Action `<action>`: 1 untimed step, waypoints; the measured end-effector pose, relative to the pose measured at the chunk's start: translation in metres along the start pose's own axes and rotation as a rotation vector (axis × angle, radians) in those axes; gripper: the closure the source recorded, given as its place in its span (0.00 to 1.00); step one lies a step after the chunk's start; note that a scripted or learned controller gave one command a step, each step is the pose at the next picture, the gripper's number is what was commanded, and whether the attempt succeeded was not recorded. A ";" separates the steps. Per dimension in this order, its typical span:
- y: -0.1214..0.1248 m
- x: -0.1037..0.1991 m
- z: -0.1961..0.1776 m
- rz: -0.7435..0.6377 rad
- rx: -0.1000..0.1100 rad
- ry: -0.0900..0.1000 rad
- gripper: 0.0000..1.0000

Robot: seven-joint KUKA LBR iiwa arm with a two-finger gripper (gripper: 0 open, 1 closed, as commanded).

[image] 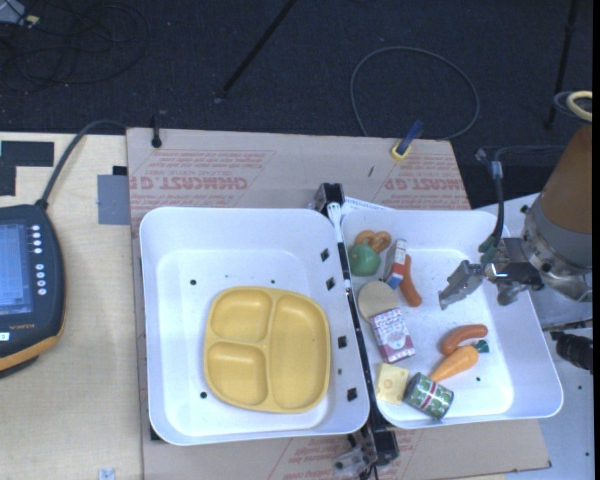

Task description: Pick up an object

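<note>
My gripper point(460, 283) hangs over the right bin point(525, 368), in its upper right part, open with nothing between its fingers. Below it lie a red sausage point(463, 337) and an orange carrot point(452, 363). A green can point(427, 396) rests on its side at the bin's front, next to a yellow block point(390, 380). Along the bin's left wall sit a green ball point(363, 258), an orange piece point(373, 239), a red-and-blue item point(402, 271), a tan disc point(377, 298) and a small red box point(392, 333).
The left bin point(170, 268) holds a yellow divided plate point(270, 348). A tablet-like pendant point(15, 288) lies at the far left of the bench. The arm's grey wrist point(565, 238) enters from the right, over the right bin's edge.
</note>
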State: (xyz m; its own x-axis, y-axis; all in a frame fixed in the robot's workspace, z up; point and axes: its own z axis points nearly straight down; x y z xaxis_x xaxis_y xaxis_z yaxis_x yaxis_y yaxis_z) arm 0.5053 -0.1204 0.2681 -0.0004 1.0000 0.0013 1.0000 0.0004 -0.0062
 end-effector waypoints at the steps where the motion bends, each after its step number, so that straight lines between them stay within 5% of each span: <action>1: 0.043 -0.011 0.097 -0.001 0.006 0.001 0.00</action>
State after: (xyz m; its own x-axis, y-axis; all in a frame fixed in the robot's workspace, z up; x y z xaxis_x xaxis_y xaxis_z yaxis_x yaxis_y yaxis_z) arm 0.5481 -0.1310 0.1704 -0.0012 1.0000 0.0026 0.9999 0.0012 -0.0125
